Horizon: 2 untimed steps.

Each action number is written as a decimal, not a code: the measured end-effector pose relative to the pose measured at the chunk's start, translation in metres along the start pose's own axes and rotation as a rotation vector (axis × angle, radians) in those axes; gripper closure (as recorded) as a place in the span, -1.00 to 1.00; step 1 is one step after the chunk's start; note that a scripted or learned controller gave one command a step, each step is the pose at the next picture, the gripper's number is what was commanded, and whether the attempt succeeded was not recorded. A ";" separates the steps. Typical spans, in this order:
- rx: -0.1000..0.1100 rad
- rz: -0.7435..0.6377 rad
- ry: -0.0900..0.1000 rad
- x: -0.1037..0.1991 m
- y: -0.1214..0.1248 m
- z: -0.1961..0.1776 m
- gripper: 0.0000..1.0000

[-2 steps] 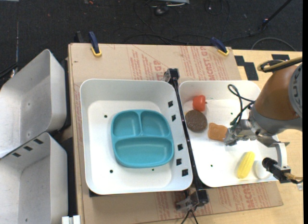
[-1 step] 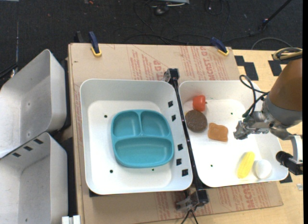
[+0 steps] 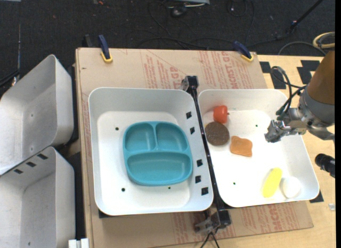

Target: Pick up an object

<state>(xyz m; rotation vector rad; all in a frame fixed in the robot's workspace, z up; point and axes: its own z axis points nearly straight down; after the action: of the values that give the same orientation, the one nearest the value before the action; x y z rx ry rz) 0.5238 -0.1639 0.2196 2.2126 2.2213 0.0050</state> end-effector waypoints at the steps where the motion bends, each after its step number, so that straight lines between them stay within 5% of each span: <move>1: 0.002 0.001 0.000 0.000 0.001 -0.040 1.00; 2: 0.005 -0.004 0.003 0.060 0.021 -0.032 1.00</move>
<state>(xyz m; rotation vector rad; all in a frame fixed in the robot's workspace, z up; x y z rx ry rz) 0.5441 -0.1035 0.2513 2.2125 2.2303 0.0027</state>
